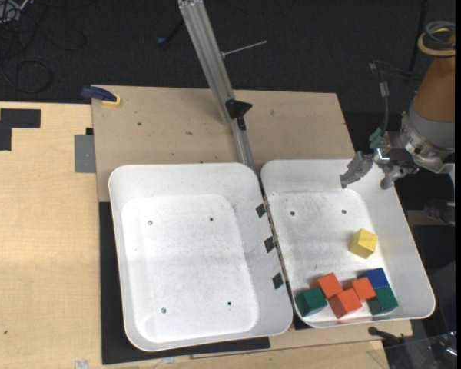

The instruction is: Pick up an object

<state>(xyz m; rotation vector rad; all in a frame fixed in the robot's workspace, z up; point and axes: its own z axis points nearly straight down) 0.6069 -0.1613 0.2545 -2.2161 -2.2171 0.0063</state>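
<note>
We see two shallow white plastic bins [188, 179], both faintly grey-speckled. Near the right bin's [315, 177] front edge: one yellow cube [363, 242], three orange blocks [344, 292], one blue block [377, 277], two dark green blocks [313, 301]. Bench is a light tan wooden board [169, 125] over a black mat [107, 298]. Silver metal rail [213, 68] with black bracket. Arm is grey with an orange band [436, 79].

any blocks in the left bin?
No. The left bin shows bare white floor, while the yellow block and the cluster of colored blocks all sit in the right bin.
</note>
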